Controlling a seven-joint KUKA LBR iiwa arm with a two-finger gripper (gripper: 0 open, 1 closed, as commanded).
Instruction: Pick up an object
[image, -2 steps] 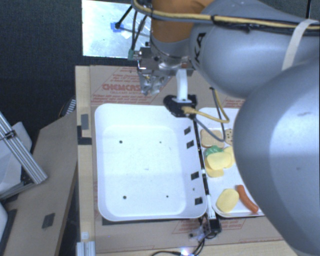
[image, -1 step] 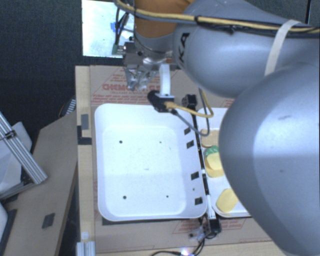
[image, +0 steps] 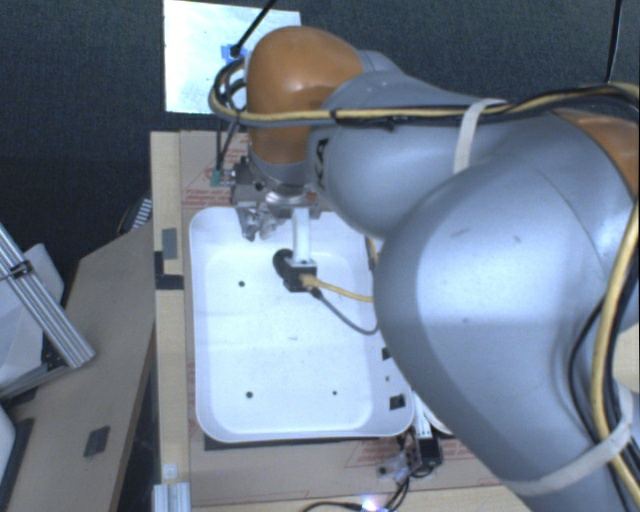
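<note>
At far-left corner of white bin (image: 262, 350): gripper (image: 256, 222), pointing down.
Gripper sits low by the bin's far wall, left of centre; open or closed, can't tell from this angle. Grey arm (image: 480, 250) w/ orange band (image: 295, 70) comes in from the right and covers the bin's right side plus most of the bench beyond. Obj to pick: can't tell where it is, as the arm hides that area. Bin floor in view is white w/ a few small dark dots (image: 241, 284). Brown bench top (image: 115, 300) shows to the left.
</note>
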